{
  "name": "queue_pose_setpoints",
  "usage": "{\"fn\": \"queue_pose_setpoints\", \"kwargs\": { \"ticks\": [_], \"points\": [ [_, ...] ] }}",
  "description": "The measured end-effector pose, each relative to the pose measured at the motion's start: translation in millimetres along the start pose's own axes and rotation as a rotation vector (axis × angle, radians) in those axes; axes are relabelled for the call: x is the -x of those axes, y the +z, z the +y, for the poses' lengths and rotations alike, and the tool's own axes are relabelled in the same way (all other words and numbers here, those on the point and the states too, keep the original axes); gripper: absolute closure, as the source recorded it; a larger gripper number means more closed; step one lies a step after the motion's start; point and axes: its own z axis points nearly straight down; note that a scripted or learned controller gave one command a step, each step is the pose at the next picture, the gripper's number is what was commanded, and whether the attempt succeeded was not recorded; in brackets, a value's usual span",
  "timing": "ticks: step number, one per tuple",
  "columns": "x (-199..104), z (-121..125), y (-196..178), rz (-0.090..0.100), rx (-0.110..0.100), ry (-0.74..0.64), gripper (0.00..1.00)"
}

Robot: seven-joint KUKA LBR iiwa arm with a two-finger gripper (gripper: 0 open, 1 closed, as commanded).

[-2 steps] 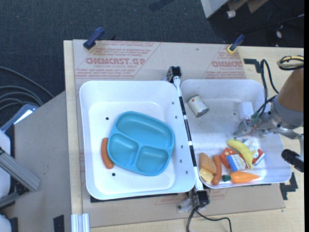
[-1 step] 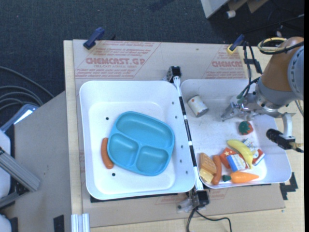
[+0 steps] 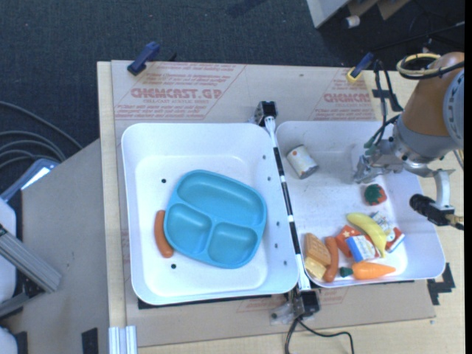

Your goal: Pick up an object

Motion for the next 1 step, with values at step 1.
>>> {"fn": "queue_pose_setpoints", "kwargs": {
  "ticks": [1],
  "points": [
    [-0.1, -0.1, 0.0, 0.001, -0.001, 0.000, 0.00]
  ]
}}
